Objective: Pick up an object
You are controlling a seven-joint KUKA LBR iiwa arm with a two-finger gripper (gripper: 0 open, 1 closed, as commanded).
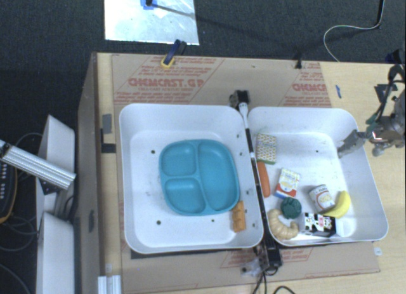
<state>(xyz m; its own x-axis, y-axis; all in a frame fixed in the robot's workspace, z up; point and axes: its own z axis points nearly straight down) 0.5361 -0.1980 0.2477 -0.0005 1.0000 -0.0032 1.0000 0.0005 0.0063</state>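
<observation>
While the gripper point(358, 140) hangs over the right bin's point(365, 185) far right rim, its state: cannot tell whether open or closed; blurred, nothing seen in its grasp.
Things to pick: all in the right bin, apart from the gripper.
Along the divider: patterned packet point(266, 148), carrot point(263, 178) below it.
Middle: small carton point(288, 183), can point(321, 196) touching banana point(342, 204).
Near rim: dark green ball point(291, 207) against croissant point(283, 224), black-and-white box point(319, 224) beside them.
Left bin point(136, 159): blue divided plate point(198, 176), orange-brown piece point(238, 216) at its corner.
Writing: "CHEMCAST" in red on the board point(165, 83) under the bins; labels on the carton and the can too small to read.
Cut off: arm point(393, 118) at the right edge.
</observation>
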